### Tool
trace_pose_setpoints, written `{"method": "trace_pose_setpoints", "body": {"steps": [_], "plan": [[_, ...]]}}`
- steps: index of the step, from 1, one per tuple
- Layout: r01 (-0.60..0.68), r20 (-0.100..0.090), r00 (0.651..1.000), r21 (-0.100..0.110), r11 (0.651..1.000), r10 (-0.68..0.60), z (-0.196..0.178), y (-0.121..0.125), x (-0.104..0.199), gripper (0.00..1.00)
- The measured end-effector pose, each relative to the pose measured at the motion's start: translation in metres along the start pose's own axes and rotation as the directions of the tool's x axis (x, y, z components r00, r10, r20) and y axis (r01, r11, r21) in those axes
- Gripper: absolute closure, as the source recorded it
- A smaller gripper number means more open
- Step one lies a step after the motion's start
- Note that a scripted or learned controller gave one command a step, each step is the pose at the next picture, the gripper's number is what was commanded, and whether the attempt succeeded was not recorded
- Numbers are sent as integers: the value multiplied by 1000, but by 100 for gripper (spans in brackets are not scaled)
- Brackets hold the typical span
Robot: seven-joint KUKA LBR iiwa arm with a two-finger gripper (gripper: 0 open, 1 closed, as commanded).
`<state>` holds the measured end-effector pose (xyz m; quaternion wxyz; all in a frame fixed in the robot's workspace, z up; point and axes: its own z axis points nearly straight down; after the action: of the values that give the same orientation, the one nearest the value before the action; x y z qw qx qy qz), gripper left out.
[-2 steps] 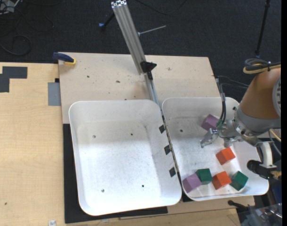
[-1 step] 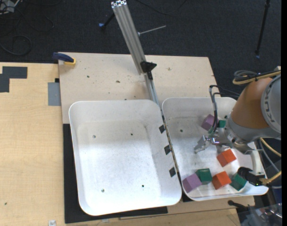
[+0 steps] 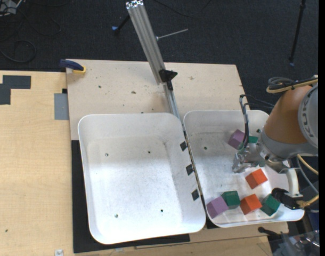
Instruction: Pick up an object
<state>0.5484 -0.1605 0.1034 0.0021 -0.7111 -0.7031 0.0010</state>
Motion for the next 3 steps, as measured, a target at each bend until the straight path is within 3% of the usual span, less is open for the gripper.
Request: {"method": "trace_pose_setpoints", "body": {"steps": [3], "plan": [[13,3,1000,-8,1000,-13,-157,-1,-10,100]]}}
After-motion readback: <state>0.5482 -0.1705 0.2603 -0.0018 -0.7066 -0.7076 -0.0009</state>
